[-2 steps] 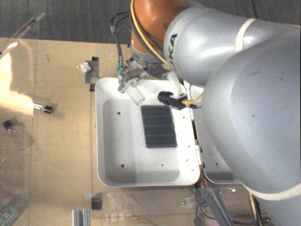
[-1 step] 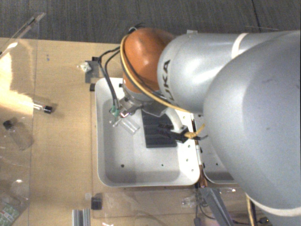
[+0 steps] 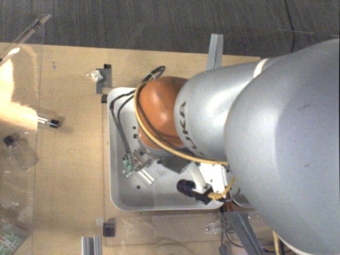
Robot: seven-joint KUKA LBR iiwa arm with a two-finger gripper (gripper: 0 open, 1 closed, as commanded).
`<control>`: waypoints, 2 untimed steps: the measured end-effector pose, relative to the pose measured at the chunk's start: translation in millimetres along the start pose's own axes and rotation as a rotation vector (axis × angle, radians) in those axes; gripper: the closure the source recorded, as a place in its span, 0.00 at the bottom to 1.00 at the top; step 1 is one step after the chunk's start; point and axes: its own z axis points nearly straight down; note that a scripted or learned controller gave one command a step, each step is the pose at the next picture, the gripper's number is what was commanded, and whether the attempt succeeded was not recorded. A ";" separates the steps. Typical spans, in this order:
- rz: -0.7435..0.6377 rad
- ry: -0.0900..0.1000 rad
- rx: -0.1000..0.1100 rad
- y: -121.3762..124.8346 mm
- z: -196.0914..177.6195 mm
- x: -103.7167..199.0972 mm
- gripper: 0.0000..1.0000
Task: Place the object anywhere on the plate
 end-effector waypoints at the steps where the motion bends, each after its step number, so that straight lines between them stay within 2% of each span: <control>1: -0.309 -0.001 -0.001 -55.5 -32.6 -51.0 1.00; 2: -0.235 -0.002 -0.003 49.7 -65.9 -28.2 1.00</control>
